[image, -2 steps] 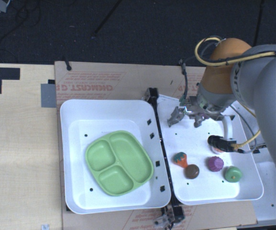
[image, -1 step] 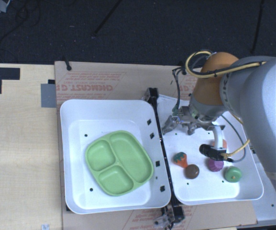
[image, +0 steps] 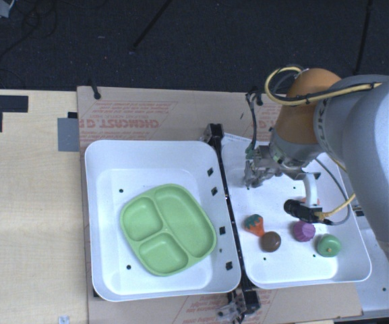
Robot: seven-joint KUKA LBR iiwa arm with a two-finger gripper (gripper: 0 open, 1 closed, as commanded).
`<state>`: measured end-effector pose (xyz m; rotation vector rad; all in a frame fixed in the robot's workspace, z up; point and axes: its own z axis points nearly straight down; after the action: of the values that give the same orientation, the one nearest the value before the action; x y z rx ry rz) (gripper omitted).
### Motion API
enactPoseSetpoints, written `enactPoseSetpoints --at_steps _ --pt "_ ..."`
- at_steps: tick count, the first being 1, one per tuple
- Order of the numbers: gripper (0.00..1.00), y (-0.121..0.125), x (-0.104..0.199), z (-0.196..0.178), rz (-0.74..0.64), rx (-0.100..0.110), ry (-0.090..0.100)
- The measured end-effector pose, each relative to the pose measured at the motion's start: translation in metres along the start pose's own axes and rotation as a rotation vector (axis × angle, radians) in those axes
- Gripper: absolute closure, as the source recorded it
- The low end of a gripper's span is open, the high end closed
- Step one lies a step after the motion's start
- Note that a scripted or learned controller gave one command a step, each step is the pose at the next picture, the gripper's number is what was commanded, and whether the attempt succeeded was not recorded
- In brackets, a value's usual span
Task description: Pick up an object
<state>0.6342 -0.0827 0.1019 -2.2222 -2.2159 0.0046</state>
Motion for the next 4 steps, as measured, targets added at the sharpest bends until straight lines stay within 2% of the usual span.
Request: enactPoseSetpoints --at_steps 1,3,4 --pt "1.0 -0.005 -0.004 -0.062 0.003 -0.007 -0.001" --pt "1.0 -0.001 -0.013 -0.149 -0.003 -0.007 -0.001" --pt "1.0 -0.011 0.036 -0.154 -0.006 -0.001 0.001"
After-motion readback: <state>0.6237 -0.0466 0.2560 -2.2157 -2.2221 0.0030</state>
